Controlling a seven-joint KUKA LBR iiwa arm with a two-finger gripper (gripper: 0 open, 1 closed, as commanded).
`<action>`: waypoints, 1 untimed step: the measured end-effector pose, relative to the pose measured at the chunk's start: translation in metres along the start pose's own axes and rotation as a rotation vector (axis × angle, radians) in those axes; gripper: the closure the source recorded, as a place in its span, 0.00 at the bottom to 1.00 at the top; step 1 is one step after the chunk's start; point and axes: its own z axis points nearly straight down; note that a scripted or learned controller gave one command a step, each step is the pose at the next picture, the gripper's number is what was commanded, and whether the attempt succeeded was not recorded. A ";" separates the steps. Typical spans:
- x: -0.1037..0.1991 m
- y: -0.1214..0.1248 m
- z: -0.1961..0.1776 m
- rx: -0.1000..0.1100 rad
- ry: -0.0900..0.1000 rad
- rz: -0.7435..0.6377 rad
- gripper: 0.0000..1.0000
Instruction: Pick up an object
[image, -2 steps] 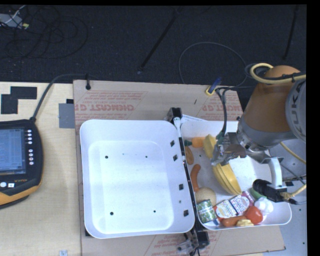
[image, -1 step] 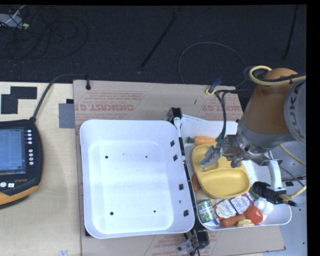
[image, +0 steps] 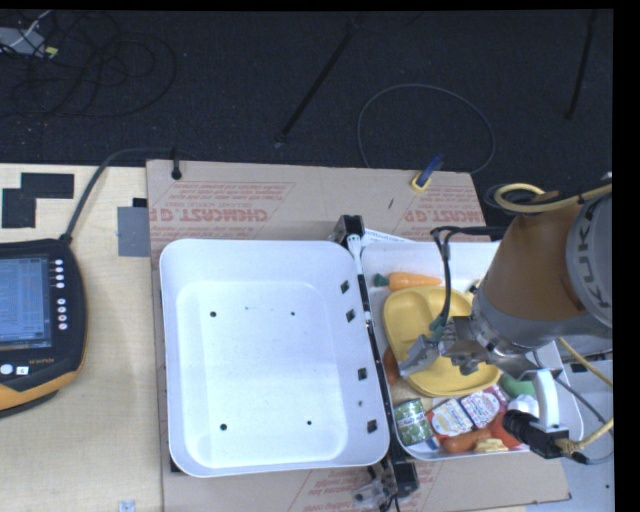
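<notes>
Directly under the gripper (image: 437, 347) — touching it — lies the yellow bowl (image: 415, 318).

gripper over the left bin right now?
No, the gripper is down in the right bin, over the yellow object.

A yellow dish (image: 418, 322) lies tilted in the right bin (image: 377, 262), small packets (image: 462, 413) just below it.

white bins (image: 190, 300), yellow bowl (image: 415, 320), orange carrot (image: 412, 281)
</notes>
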 end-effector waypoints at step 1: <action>-0.017 -0.007 0.083 -0.016 -0.002 -0.002 0.00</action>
